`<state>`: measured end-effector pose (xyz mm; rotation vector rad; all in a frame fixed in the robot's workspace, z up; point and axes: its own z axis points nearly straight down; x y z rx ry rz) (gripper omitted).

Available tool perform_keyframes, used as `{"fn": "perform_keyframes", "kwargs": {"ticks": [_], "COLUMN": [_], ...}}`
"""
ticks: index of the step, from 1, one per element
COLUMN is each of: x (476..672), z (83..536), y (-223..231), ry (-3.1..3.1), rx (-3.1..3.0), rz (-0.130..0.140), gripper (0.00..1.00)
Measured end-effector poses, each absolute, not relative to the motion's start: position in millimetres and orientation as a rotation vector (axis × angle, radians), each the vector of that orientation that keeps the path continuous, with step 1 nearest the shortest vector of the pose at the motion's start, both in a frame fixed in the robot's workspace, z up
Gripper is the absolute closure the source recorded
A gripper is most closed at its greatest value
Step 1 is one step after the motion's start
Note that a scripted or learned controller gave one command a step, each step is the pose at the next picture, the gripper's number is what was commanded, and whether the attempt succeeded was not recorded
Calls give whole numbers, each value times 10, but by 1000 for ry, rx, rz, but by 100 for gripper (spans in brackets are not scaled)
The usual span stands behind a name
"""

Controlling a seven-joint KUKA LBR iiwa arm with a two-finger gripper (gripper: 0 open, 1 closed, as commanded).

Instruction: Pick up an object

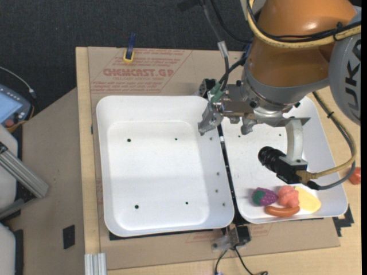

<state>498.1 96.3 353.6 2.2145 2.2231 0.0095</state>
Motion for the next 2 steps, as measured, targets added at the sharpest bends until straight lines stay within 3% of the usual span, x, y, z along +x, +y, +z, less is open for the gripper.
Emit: {"fn": "perform_keyframes", "kwargs": {"ticks": [1, 2], "x": [4791, 4797], "z": [4097, 4731], "y": [1053, 1468], "ry": [2222, 2223], "rx": [2217, 2215], "rz": [8, 11], "gripper": [0, 0]}}
